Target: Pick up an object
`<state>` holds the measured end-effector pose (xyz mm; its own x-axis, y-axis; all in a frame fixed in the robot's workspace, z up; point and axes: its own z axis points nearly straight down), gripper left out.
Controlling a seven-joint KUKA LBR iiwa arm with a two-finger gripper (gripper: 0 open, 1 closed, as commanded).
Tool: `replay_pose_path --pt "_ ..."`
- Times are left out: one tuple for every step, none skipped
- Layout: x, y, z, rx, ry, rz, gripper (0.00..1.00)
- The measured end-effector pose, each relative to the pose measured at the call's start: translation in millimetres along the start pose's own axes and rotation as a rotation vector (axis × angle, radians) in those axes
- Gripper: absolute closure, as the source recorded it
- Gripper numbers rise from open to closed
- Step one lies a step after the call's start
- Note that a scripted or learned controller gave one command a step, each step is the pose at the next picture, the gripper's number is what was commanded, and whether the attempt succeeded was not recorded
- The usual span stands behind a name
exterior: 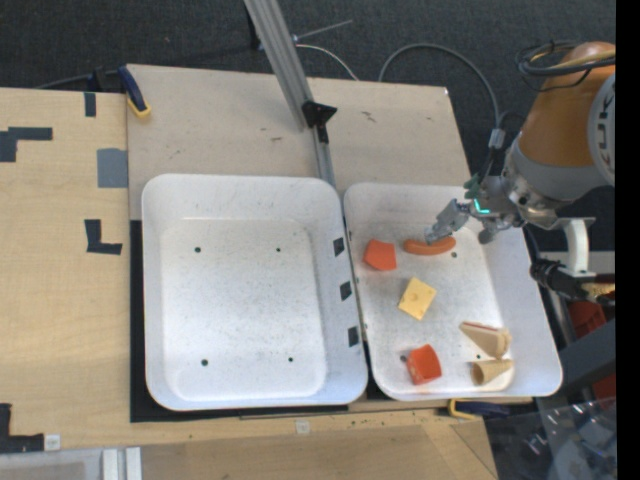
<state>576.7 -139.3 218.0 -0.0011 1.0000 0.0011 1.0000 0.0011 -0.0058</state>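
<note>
The arm (565, 118) came in from the right edge of the frame, its orange band high at the upper right and its grey wrist angled down toward the right-hand bin (520, 268). The gripper (441, 233) hung over the upper part of that bin, its tip right at the right end of an orange sausage-shaped piece (428, 247) lying flat on the bin floor. At this slant and size I could not tell whether the claw was parted or closed, nor whether it actually touched the piece or only sat just above it.

Left of the sausage-shaped piece, near the bin's upper left, sat an orange-red block (380, 256). A yellow wedge (418, 298) lay near the middle of the bin, below both. Toward the bottom of the bin was a red block (424, 365), and to its right, in the lower right corner, two tan cone-like pieces (490, 353) lay close together, one above the other.

The left-hand bin (160, 268) filled the centre left of the frame, touching the right one along their shared edge. A slanted metal post (285, 53) ran from the top of the frame down to the bins' junction.
</note>
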Motion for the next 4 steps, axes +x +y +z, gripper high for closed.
replay_pose_path --pt "0 1 -3 -0.005 -0.001 -0.001 0.0" --pt "6 4 56 -0.004 -0.001 -0.001 0.0" --pt "1 0 118 0.002 -0.001 0.001 0.0" --pt "1 0 130 -0.004 -0.002 -0.001 0.0"
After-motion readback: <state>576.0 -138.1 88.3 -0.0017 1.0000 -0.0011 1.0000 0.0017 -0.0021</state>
